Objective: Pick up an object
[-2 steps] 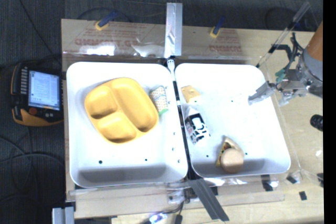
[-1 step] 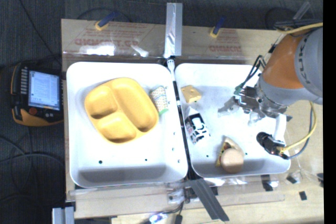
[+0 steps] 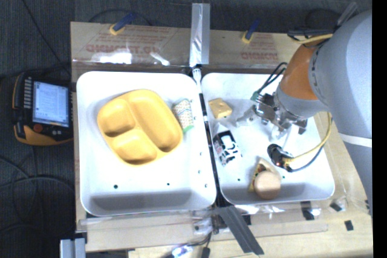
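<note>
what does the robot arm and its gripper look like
The arm is bulky, rounded and grey, with an orange band above the wrist. The gripper is a small cluster of grey metal parts. A yellow cable and thin black wires loop beside it.

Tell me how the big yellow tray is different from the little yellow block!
The yellow tray is much bigger than the yellow block. The tray has three hollow sections; the block is a solid chunk. The tray lies in the left bin, the block in the right bin. Both are yellow.
</note>
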You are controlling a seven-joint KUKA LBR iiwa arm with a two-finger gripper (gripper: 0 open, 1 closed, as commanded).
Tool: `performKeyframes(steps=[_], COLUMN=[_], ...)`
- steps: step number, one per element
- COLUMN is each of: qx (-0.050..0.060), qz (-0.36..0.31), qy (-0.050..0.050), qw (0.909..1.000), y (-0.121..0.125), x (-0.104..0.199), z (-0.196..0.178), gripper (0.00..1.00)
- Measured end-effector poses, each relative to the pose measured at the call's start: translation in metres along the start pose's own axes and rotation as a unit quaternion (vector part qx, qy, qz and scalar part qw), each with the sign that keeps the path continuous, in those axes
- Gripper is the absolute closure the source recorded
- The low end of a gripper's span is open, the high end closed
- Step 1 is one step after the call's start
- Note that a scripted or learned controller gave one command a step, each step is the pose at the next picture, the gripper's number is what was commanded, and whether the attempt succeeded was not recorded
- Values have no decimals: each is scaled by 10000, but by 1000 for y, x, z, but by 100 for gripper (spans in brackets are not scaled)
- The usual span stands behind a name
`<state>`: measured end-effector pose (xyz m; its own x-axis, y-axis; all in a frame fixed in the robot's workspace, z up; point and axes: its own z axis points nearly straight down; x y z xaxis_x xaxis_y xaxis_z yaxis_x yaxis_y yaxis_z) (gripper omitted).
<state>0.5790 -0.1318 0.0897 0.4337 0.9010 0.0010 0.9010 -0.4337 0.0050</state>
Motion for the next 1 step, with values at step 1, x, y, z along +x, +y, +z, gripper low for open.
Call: performKeyframes(steps=[1], qx=[42], qz=[50], qy=[-18], qw=[10000], y=[-20], x=[-36], z=[-62], gripper=[0])
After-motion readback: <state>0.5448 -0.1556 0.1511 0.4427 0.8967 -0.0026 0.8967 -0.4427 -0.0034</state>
